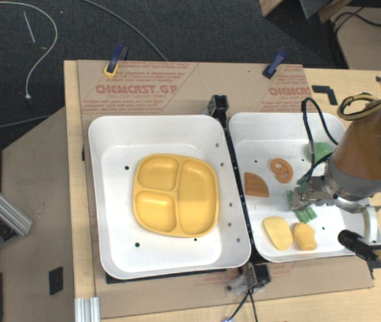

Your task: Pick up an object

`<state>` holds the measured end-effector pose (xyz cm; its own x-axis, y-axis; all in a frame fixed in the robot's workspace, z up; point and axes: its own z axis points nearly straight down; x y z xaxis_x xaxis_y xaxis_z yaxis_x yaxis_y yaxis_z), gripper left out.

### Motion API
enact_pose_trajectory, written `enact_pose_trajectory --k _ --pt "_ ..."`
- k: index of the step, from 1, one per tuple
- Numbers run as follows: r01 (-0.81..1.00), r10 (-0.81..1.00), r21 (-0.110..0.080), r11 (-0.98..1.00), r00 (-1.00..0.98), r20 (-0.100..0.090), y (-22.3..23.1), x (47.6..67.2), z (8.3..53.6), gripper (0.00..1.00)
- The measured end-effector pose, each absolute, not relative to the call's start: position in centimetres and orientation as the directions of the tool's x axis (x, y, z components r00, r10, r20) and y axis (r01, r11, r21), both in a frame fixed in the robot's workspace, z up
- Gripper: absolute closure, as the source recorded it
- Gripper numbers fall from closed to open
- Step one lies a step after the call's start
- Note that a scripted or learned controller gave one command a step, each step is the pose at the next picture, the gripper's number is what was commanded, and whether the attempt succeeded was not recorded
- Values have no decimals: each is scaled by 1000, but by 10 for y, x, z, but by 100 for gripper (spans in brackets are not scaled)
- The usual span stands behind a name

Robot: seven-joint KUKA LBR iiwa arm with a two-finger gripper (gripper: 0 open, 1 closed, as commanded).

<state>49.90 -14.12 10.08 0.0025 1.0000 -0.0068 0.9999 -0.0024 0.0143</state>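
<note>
The right bin [271, 129] holds several small food-like items. A brown wedge [256, 184] lies near its left wall, with an orange ring-shaped piece [282, 170] just right of it. Two yellow lumps [278, 233] [304, 237] sit side by side near the front wall. My gripper [303, 198] is low in this bin, right of the ring and above the yellow lumps. A small green piece [305, 214] shows directly under it. Another green patch [321, 153] peeks out behind the arm's wrist.
The left bin [110, 180] holds a yellow divided plate [176, 194]. The grey arm with its orange band [368, 149] covers the right bin's right side. A black cable [309, 123] loops above the wrist. Blue clamps [115, 60] [275, 64] sit on the bench's far edge.
</note>
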Motion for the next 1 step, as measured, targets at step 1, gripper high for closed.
enact_pose_trajectory --k 1 --pt "1000 1000 5 1 -1 -1 -139 501 164 100"
